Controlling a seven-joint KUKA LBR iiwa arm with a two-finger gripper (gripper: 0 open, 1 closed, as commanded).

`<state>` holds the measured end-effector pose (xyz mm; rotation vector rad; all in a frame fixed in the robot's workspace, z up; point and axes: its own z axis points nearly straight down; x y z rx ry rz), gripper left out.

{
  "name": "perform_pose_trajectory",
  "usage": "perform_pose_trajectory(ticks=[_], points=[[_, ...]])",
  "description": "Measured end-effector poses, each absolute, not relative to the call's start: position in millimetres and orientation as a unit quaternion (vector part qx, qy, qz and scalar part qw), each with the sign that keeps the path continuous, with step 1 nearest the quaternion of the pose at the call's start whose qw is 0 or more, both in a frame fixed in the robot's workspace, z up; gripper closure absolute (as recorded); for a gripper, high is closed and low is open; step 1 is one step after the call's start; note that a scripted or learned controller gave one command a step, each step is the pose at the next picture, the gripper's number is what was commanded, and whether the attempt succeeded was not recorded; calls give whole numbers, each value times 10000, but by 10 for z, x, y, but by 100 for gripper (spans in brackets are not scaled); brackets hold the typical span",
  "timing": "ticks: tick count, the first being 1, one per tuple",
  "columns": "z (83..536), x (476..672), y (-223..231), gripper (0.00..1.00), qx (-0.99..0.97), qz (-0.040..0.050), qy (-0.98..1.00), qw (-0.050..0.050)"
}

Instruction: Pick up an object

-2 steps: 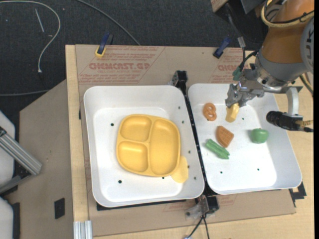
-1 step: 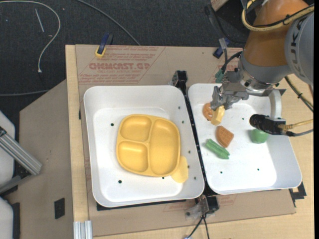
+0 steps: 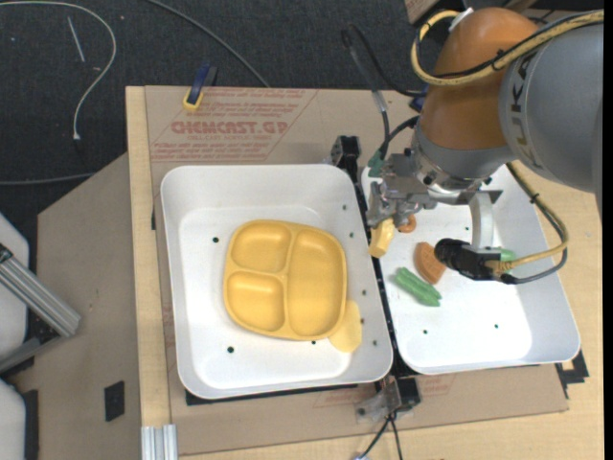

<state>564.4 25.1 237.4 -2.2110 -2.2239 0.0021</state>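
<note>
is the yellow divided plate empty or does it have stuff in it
Empty. The yellow plate in the left bin shows three bare compartments, nothing lying in them.

My claw hangs above the rims where the two white bins meet, so those walls crowd it from beneath. Just below it in view lie a pale yellow wedge and a small orange piece. Further down and right, an orange chunk and a green pod lie close together. Beyond them the right bin has bare floor. Left of my claw, a yellow divided plate takes the left bin's middle, with open margins around it.
</note>
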Motion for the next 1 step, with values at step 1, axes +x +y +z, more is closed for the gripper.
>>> perform_pose_trajectory(ticks=[1], points=[[2402,5547,877,100,-7043,-2,-7099,24]])
